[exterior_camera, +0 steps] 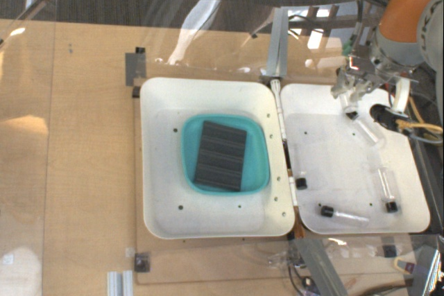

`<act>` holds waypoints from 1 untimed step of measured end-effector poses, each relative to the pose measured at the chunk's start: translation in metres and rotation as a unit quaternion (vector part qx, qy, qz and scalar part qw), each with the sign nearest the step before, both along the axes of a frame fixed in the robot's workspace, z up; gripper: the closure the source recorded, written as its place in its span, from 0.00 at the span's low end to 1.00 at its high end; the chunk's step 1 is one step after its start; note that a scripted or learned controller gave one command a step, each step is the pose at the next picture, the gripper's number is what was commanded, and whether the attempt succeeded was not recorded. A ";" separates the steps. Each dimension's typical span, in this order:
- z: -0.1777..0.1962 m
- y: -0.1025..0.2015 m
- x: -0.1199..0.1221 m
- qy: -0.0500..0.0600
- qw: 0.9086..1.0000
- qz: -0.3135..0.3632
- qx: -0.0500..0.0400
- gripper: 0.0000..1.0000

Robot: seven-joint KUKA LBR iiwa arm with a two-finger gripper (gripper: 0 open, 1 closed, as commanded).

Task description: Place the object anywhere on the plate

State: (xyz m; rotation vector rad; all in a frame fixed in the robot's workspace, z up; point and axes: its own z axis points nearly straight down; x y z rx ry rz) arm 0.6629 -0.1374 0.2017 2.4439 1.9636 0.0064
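A dark grey ridged rectangular block [221, 155] lies flat on the teal plate [258, 161], which sits in the middle of the left white bin [159, 170]. My gripper [352, 88] hangs over the far right part of the right bin [326, 149], well away from the plate and the block. Just below it a clear tube with a black cap [362, 125] lies on the bin floor. I see nothing held in the gripper.
More capped clear tubes lie in the right bin: one near the front [342, 215], one at the right [386, 187]. A small black cap [300, 182] rests by the divider. A metal post [275, 45] stands behind the bins. Cables [416, 127] trail at the right.
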 end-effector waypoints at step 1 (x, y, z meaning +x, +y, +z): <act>-0.108 0.041 -0.048 0.001 1.000 0.023 0.001 1.00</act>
